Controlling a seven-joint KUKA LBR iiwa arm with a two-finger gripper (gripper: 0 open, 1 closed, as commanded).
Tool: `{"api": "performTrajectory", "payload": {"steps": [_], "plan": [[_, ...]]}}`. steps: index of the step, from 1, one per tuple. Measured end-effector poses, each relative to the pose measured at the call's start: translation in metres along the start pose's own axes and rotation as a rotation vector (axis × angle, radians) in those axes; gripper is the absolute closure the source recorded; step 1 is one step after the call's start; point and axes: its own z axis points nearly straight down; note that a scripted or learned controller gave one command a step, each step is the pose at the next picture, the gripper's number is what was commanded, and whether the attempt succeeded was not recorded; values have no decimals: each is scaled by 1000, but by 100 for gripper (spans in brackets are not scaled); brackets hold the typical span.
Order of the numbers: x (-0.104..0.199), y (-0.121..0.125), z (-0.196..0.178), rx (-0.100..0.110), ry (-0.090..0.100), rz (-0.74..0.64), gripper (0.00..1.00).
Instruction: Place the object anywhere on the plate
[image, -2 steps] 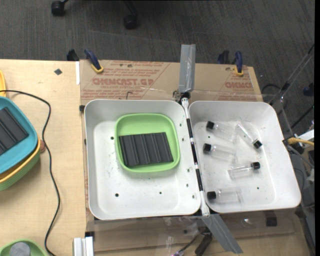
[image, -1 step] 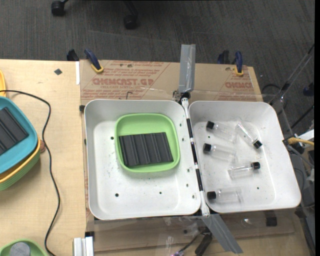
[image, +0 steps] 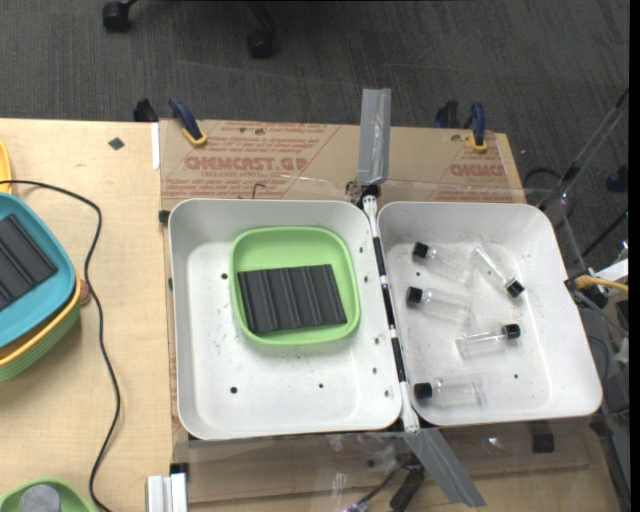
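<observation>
"What is lying in the right bin (image: 560, 300)?"

"Five clear vials with black caps are lying scattered on its white floor. One vial (image: 443, 263) is sitting near the top left, a second (image: 494, 268) is slanting beside it with its cap pointing down-right, a third (image: 432, 298) is lying just below the first, a fourth (image: 485, 341) is resting lower in the middle, and the fifth (image: 450, 392) is lying close to the front wall. None seem to be touching each other."

"And the plate (image: 340, 250)?"

"The green plate is sitting in the left bin (image: 200, 380), toward the back, and it is carrying a dark ribbed insert (image: 290, 298). All the vials are lying well apart from it, across the divide between the bins."

"Are the jaws released or clenched?"

"I cannot tell from here."

"Anything else on the surface (image: 80, 160)?"

"Printed cardboard (image: 260, 155) is lying under the bins, with a clamp (image: 186, 121) gripping its back-left corner. A teal tray (image: 35, 275) is sitting at the far left, and a black cable (image: 103, 300) is trailing past it."
</observation>
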Motion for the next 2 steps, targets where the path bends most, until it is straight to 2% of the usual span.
{"api": "performTrajectory", "payload": {"steps": [2], "plan": [[0,0,1,0,0,-1,0]]}}
